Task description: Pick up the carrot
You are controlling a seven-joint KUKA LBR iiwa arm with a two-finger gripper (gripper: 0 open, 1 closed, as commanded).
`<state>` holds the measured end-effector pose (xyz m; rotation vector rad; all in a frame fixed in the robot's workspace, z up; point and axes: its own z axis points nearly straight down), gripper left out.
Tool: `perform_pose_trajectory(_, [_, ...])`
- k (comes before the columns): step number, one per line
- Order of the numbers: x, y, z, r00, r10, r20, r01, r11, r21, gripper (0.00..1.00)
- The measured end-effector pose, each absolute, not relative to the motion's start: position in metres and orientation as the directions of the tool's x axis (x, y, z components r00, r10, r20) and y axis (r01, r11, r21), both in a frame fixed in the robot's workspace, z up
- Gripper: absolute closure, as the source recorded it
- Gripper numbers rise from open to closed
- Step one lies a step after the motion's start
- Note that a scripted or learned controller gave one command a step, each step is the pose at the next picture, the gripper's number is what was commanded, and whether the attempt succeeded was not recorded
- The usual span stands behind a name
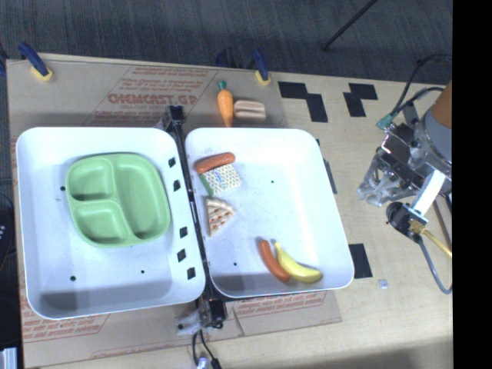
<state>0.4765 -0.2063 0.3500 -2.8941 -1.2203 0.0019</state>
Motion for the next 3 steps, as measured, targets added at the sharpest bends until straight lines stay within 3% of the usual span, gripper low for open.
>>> perform_pose_trajectory(1, [0.476, -0.17, 0.22, 0.979, 0.205, -0.005, 0.205, -0.979, -0.006, 1.0])
perform_pose_trajectory(2, [0.477, -0.161, 0.333, 0.976, 0.216, -0.002, 0.216, -0.976, -0.003, 1.0])
perform_pose_trajectory(3, [0.477, -0.16, 0.343, 0.975, 0.223, -0.004, 0.223, -0.975, -0.007, 1.0])
